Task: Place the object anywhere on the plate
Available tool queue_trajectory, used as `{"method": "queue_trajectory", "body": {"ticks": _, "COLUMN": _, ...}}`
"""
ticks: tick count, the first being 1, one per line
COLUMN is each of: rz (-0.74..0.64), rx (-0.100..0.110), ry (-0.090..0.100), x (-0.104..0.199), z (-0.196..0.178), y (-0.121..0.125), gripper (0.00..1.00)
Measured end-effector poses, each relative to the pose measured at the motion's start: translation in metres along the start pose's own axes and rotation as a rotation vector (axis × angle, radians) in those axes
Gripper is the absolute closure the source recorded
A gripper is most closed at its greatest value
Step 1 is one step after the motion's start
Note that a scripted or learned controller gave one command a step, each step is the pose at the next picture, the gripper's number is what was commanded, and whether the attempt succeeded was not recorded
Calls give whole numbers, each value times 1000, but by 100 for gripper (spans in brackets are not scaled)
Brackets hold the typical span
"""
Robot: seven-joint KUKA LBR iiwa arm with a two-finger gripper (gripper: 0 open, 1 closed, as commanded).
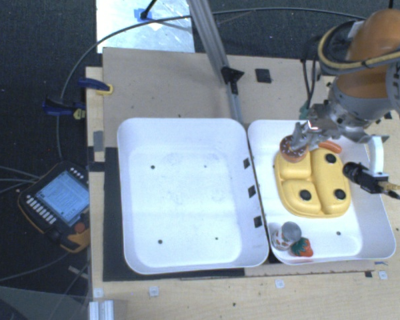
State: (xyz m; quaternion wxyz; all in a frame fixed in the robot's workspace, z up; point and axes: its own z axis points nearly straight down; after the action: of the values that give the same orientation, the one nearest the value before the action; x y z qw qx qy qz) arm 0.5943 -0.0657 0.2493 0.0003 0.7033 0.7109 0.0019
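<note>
A yellow sectioned plate (315,184) lies in the right bin (373,235). A small round brown and white object (292,152) sits at the plate's far left corner, over its rim. My gripper (301,137) hangs directly above that object, touching or nearly touching its top, and the arm reaches in from the upper right. A small orange piece (327,147) shows just right of the gripper, at the plate's far edge.
A grey round item (291,231) and a red and green toy strawberry (302,247) lie in the right bin's near left corner. The left bin (180,192) stands beside it. A slanted metal pole (210,35) crosses behind the bins.
</note>
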Motion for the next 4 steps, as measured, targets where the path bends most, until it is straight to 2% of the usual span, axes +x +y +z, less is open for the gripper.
{"method": "queue_trajectory", "body": {"ticks": 1, "rz": -1, "rx": 0, "ry": 0, "x": 55, "z": 1, "y": 20, "gripper": 100}}
{"method": "queue_trajectory", "body": {"ticks": 2, "rz": 0, "rx": 1, "ry": 1, "x": 116, "z": 1, "y": 22, "gripper": 100}}
{"method": "queue_trajectory", "body": {"ticks": 4, "rz": 2, "rx": 1, "ry": 0, "x": 214, "z": 23, "y": 30, "gripper": 100}}
